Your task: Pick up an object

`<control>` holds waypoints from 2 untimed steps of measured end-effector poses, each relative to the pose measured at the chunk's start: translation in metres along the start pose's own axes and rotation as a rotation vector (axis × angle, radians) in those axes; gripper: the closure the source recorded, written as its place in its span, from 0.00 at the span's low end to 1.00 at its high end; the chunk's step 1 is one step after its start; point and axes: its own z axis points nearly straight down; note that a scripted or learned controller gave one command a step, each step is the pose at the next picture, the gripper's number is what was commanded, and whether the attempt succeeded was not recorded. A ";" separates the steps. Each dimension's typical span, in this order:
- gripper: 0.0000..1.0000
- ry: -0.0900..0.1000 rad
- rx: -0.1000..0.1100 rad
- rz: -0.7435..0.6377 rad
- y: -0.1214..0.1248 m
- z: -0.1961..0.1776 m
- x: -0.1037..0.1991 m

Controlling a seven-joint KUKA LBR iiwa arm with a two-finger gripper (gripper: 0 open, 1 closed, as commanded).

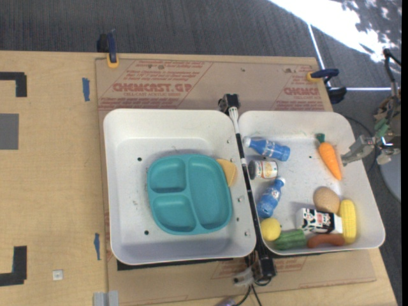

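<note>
The right shallow white plastic bin (pixel 357 190) held two blue bottles (pixel 269 149), a small can, an orange toy carrot (pixel 330 160), a yellow corn cob (pixel 348 218) and more toys. The metal two-finger gripper (pixel 352 152) hung at that bin's right rim, just right of the carrot; its fingers seemingly spread, pinching nothing. Far left, the other bin (pixel 121 171) held a smooth teal divided plate (pixel 189 194).

Gripper (pixel 352 152) low at right, arm barely visible

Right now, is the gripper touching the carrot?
Apart. The camera view shows the gripper at the right bin's right rim, with a strip of white bin floor between it and the carrot.
</note>
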 end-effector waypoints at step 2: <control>0.00 0.005 -0.004 -0.424 0.100 0.186 -0.021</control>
